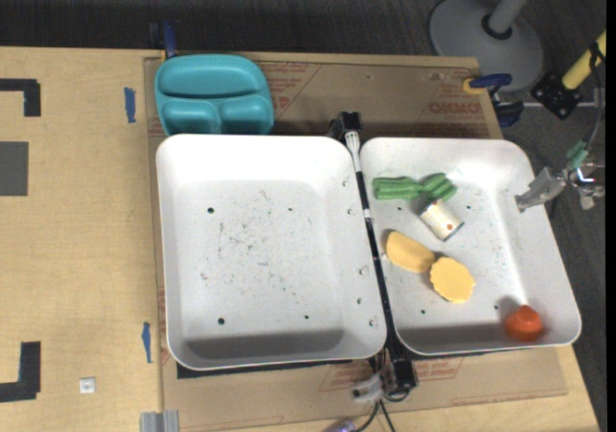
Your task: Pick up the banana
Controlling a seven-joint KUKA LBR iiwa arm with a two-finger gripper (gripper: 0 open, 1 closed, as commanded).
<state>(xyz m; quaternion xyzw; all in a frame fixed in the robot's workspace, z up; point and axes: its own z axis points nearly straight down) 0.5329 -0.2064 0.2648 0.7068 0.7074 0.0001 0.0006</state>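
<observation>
Two shallow white bins side by side on a brown cardboard sheet (pixel 404 84): left bin (pixel 260 238), right bin (pixel 500 228). Banana (pixel 409 252) in right bin, near its left wall, about mid-depth; reads as a short yellow oblong piece lying flat, tilted slightly. Just beside it at lower right, nearly touching, a round yellow disc (pixel 451 280); contact between the two hard to tell. Above the banana, a small white cylinder (pixel 442 219) with a dark end, lying on its side, and above that a green toy vegetable (pixel 409 189) lying across the bin, its right end touching or overlapping the cylinder. Orange-red ball (pixel 525 322) in near right corner of the same bin, well apart from the banana. Gripper (pixel 539 191) over right rim of right bin, well apart from the banana, nothing visibly in it; too small and blurred at frame edge, so cannot tell whether open or closed. Teal divided tray (pixel 214 93) behind left bin, touching its far rim. Grey round stand base (pixel 476 26) on dark floor at top right.
</observation>
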